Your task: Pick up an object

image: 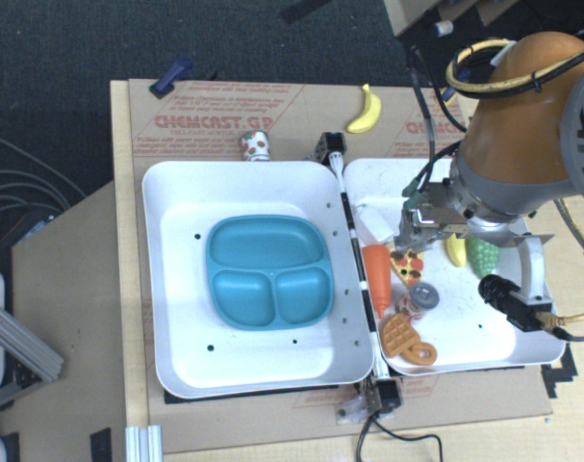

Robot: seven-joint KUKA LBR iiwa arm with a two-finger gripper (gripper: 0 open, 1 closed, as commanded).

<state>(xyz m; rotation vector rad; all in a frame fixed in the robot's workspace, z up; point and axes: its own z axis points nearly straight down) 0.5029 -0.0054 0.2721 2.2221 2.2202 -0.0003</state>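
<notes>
While the pincer (414, 242) hangs low over the left part of the right bin (484, 340), whether it is released or clenched cannot be told from this slanted overhead view, and nothing can be seen gripped in it. Just below it lies a cluster of small toys: an orange carrot (376, 279) along the bin's left wall, a grey round piece (423, 295), and a brown waffle (398, 333) nearest the camera. A yellow piece (454, 250) and a green piece (482, 254) sit beside the wrist. The left bin (176, 287) holds a blue divided tray (268, 269). A banana (366, 114) rests on the tabletop (138, 133) beyond. This looks like the approach step; next comes a short descent onto one toy.
</notes>
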